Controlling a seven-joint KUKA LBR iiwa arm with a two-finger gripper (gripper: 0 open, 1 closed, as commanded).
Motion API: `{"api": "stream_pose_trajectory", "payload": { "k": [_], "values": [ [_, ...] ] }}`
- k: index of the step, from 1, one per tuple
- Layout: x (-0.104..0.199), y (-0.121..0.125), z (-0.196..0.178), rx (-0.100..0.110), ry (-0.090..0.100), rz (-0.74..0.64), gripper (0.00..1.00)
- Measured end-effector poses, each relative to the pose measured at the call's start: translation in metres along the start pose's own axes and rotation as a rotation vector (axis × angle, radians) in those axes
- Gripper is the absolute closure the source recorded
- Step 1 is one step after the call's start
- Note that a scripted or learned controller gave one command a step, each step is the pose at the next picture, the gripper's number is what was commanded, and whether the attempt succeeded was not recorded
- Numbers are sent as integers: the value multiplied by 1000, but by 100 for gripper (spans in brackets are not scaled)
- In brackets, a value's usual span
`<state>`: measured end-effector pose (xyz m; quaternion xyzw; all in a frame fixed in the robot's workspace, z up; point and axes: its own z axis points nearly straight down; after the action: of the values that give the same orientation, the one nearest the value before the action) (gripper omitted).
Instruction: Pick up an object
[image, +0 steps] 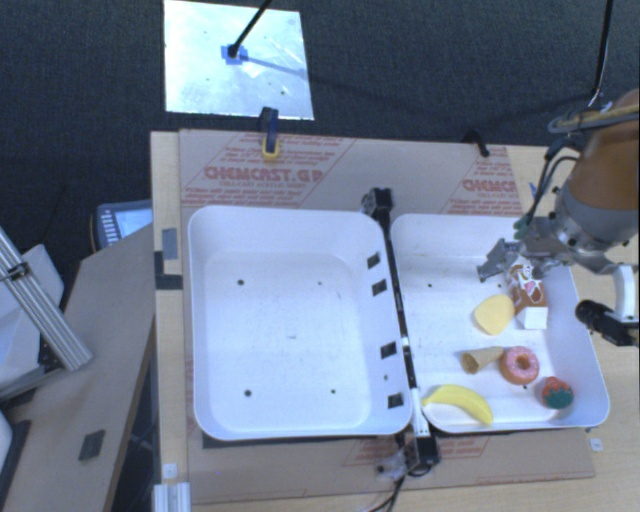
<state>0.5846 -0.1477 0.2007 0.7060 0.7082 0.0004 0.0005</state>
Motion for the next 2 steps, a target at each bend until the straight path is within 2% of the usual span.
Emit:
{"api": "stream_pose_trajectory", "payload": {
  "k": [1,2],
  "values": [
    [-6,62,123,3,0,-4,0],
    [-4,86,87,-5,-1,-3,0]
  ]
}}
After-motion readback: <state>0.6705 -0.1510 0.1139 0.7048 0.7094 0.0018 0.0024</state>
